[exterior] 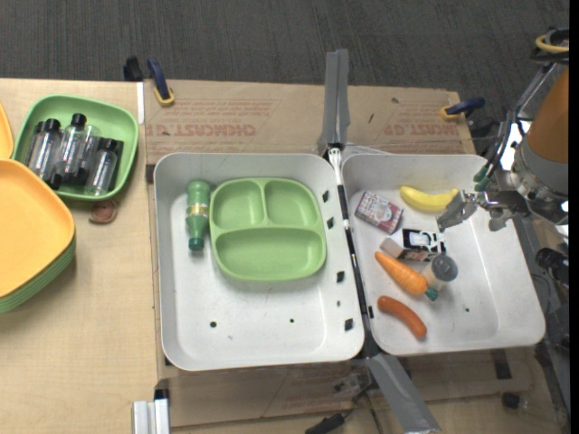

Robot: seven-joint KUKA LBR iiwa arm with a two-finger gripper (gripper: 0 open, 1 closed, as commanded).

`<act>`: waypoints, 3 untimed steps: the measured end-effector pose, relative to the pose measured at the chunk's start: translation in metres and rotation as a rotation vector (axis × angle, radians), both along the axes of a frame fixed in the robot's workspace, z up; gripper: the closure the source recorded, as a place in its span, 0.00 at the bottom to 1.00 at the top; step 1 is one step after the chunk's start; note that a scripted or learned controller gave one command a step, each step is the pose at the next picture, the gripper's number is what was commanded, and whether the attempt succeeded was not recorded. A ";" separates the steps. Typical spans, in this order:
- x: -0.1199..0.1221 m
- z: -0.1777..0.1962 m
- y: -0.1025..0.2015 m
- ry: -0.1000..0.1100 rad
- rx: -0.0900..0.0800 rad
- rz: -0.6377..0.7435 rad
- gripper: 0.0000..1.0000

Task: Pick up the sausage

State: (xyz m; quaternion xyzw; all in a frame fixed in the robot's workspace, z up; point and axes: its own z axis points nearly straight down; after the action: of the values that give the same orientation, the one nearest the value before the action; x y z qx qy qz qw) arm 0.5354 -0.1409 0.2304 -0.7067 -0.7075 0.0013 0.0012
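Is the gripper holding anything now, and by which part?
Nothing is held. The gripper hangs open above the right bin, beside the banana; the sausage lies untouched.

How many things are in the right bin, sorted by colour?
Orange or red: 2, the carrot and the sausage
Yellow: 1, the banana
Pink: 1, the box
Grey: 1, a round piece
Black and white: 1, a small pack
Total: 6
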 end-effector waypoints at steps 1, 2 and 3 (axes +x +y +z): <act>-0.054 -0.130 -0.009 -0.003 0.000 -0.016 0.00; -0.054 -0.121 -0.010 -0.003 0.000 -0.019 1.00; -0.059 -0.139 -0.045 -0.001 0.002 0.163 1.00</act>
State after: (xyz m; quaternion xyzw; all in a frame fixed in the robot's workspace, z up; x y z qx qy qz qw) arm 0.4769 -0.1855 0.0911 -0.6468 -0.7626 0.0003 0.0012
